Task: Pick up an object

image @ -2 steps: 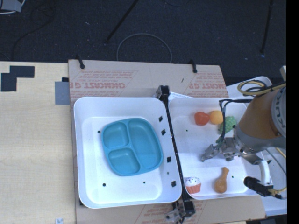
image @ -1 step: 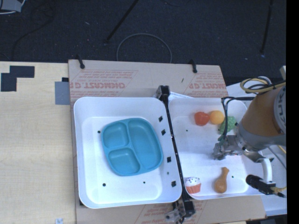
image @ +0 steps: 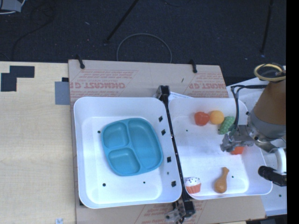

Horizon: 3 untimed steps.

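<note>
The gripper (image: pixel 232 143) is low in the right bin (image: pixel 205 183), near the right edge of the frame, and it sits directly over a small red-orange object (image: pixel 238 150), probably its target. I cannot tell how the claw stands, because the metal head hides it. Nothing is visibly held. A green toy (image: pixel 227 124) lies just above it, beside an orange ball (image: pixel 216 116) and a red toy (image: pixel 201 118). At the lower part of the bin lie a toy drumstick (image: pixel 222 180) and a cupcake (image: pixel 192 185). The left bin (image: pixel 88 185) carries a blue divided plate (image: pixel 131 146), well apart from this work.
</note>
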Available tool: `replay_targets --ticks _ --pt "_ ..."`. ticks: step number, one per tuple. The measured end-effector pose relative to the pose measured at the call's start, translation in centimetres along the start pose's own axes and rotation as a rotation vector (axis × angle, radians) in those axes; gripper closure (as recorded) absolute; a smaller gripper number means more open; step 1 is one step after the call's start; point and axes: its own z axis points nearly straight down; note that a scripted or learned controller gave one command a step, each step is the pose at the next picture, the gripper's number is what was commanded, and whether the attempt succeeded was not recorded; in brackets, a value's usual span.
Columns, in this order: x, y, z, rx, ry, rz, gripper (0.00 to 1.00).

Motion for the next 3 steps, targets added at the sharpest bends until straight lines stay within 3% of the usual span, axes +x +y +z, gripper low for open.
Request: replay_targets --ticks 2,3 --pt "0.8 -0.1 -11.1 0.001 0.0 0.002 1.0" --pt "5.7 1.6 -9.4 0.004 0.001 0.001 1.0"
